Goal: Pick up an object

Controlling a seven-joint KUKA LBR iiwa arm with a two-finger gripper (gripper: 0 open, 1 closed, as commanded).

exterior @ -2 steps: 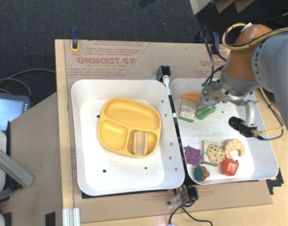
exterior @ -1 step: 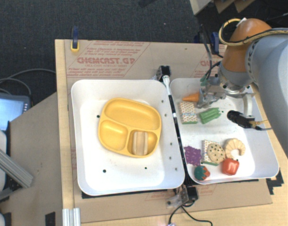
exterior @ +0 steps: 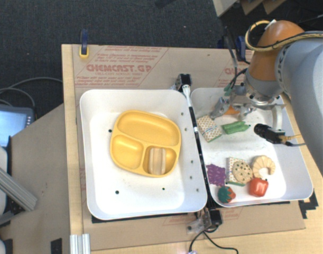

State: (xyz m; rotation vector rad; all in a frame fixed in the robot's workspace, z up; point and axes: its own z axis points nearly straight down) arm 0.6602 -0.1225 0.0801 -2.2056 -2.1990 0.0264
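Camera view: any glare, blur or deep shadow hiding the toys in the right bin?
Camera view: even light, soft shadows, no strong glare on the right bin; the toys read clearly, like the red pepper. The gripper sits low beneath the arm, fine detail there hard to read.

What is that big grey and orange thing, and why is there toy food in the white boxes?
That is a robot arm, seen by a camera looking down from above. It reaches in from the right, and its gripper hangs low over the right bin. That bin has toy food: a red pepper, a cookie, purple grapes and a green piece. The left bin holds a yellow plate. Its job is picking something up. I can't tell if it holds anything yet.
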